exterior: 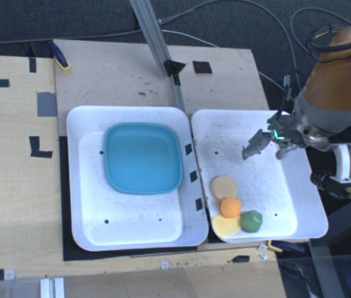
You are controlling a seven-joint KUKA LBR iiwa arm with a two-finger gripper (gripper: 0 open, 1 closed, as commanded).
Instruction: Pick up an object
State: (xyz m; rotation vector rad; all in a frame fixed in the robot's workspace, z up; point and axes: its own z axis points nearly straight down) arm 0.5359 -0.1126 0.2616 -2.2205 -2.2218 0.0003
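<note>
In the right bin (287,191), my gripper (254,148) hangs over bare floor; whether it is spread, I cannot tell. Nearer and leftward, at the near edge, cluster tan disc (223,186), green ball (251,220), orange ball (230,207).

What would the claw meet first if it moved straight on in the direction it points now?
Probably the bare floor of the right bin. The claw points down and toward the left of the view, with nothing lying in that line. The beige disc sits lower, off to the side. Its height above the floor is unclear.
</note>
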